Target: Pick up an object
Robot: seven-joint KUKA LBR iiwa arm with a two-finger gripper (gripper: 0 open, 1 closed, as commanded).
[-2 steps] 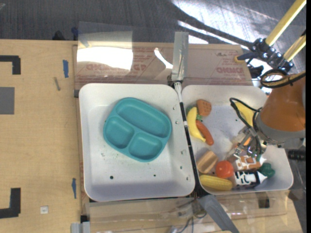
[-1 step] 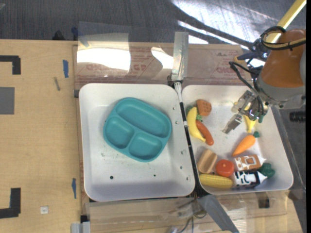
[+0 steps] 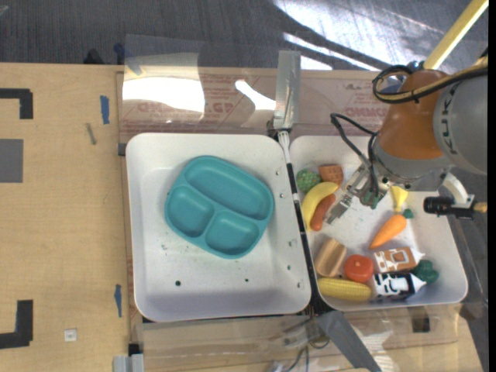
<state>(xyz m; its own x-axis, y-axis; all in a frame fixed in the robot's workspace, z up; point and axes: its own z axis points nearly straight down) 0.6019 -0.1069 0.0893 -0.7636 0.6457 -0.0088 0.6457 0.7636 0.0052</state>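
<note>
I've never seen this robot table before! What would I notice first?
Probably the big teal plate with three sections, sitting alone in the left white bin. Next, the pile of colourful toy food in the right bin, such as a banana and a carrot, with the robot's hand hanging just above it.

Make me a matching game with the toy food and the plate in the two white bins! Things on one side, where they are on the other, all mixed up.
Things:
1. teal plate
2. banana
3. carrot
4. corn cob

Places:
A. right bin, along its near edge
B. left bin, in the middle
C. right bin, right of the gripper
D. right bin, by the divider between the bins

Pairs: 1-B, 2-D, 3-C, 4-A
</note>
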